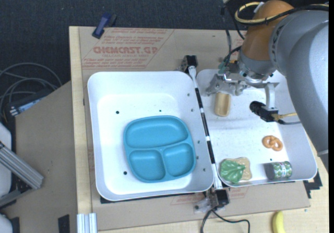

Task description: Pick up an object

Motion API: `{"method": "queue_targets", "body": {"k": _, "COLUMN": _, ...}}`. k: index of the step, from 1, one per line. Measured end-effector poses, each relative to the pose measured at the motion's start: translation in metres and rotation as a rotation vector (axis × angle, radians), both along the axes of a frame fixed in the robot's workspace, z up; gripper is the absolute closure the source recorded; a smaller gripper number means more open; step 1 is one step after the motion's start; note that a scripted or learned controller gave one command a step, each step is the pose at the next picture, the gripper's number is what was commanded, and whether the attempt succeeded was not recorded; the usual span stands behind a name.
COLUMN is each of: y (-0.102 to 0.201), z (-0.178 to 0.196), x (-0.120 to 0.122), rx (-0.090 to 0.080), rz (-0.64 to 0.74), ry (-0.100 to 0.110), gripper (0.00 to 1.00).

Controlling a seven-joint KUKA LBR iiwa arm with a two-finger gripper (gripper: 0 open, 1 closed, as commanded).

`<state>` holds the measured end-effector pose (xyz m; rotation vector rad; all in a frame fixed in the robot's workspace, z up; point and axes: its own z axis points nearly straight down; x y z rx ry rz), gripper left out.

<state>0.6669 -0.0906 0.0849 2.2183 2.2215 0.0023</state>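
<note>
Nearest the lens, at the bottom edge of the camera view, a yellow object (278,222) pokes in beside the bench's front rim, and a black clip with a cable (219,198) sits where the two bins meet. Just behind it the right bin (292,140) holds a green leafy item on a tan base (235,170) in its near left corner, a small green-labelled can (279,170) lying beside it to the right, and an orange pretzel-shaped piece (272,143) a little further back. Print on the can's label is too small to read.

A tan cylinder (222,105) stands near the far left part of the same bin, close to the dividing wall. The left bin (104,122) carries a blue three-compartment tray (159,147).

Red lettering on the cardboard sheet (125,49) under the bins reads "CHEMCAST G.P"; the smaller lines below it cannot be made out. A blue object (103,25) lies at the sheet's far edge.

Reaching in from the right, the grey arm with its orange band (261,39) bends down over the far end of the right bin. The gripper (225,88) hangs just above the tan cylinder's top; whether its fingers are apart or together cannot be told, and no object is seen between them.
</note>
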Motion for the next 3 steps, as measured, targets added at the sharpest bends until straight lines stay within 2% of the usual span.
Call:
{"method": "queue_targets", "body": {"k": 1, "y": -0.006, "z": 0.000, "x": -0.030, "rx": 0.001, "rz": -0.002, "ry": 0.004, "gripper": 0.00}}
{"method": "queue_targets", "body": {"k": 2, "y": -0.010, "z": 0.000, "x": -0.020, "rx": 0.000, "rz": -0.001, "ry": 0.001, "gripper": 0.00}}
{"method": "queue_targets", "body": {"k": 3, "y": -0.006, "z": 0.000, "x": 0.000, "rx": 0.000, "rz": -0.001, "ry": 0.000, "gripper": 0.00}}
